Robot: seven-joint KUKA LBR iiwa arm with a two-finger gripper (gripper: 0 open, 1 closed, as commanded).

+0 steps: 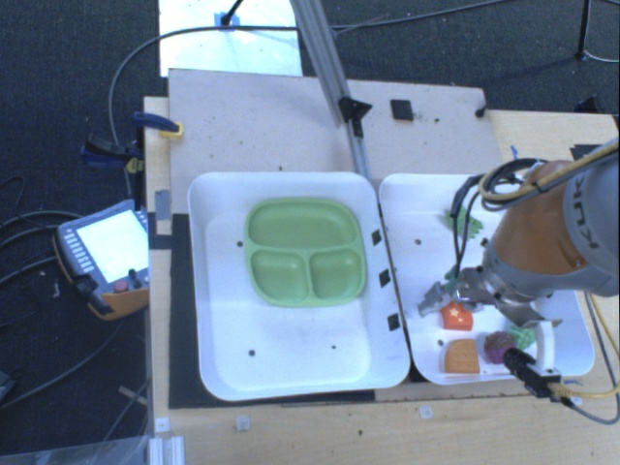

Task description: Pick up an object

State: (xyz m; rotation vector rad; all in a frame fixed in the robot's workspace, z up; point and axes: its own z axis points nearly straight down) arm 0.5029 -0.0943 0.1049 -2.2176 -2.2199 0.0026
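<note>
The right bin [417,221] holds several small objects. A red piece with a white mark [456,316] lies near the bin's front. An orange-brown piece [462,356] sits in front of it, with a purple piece [499,345] and a green piece [524,335] to the right. Another green piece [466,224] lies toward the back. My gripper [444,301] hangs low over the right bin, just above and to the left of the red piece and touching or nearly touching it. The orange wrist band [538,231] covers the bin's right side.
In the left bin [223,347] lies a green divided plate [305,250]. A metal pole [329,56] slants across the back board. Black cables [494,182] loop off the wrist. A teach pendant [107,260] lies on the floor at the left.
</note>
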